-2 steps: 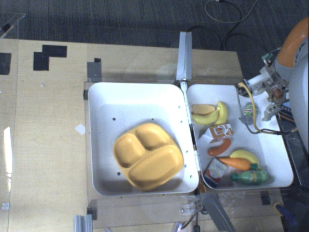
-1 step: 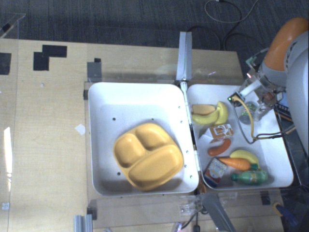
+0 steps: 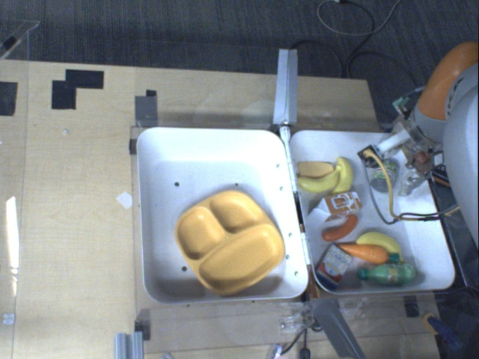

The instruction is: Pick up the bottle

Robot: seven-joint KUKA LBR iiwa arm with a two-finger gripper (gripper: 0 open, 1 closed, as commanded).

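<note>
The bottle (image 3: 387,274), green with a paler cap end, lies on its side in the near right corner of the right bin (image 3: 447,269), its long axis running roughly left to right. A carrot (image 3: 366,253) lies just behind it, touching or nearly so, and a yellow banana-like piece (image 3: 378,240) sits behind that. A small printed carton (image 3: 334,264) lies just to the bottle's left.

The end effector (image 3: 404,159) hangs over the far right part of the same bin, well apart from the bottle. Whether it is released or clenched cannot be told at this resolution; nothing is seen in its grasp.

Judgement for the step in hand: travel toward the near corner, descend over the bottle's middle, and close across its short axis. The carrot crowds one side and the bin wall the other, so placement is tight; an off-centre close would likely roll the bottle.

Writing: the carton and a second packet (image 3: 343,203) carry printing, illegible here. No brand readable on the bottle.
</note>
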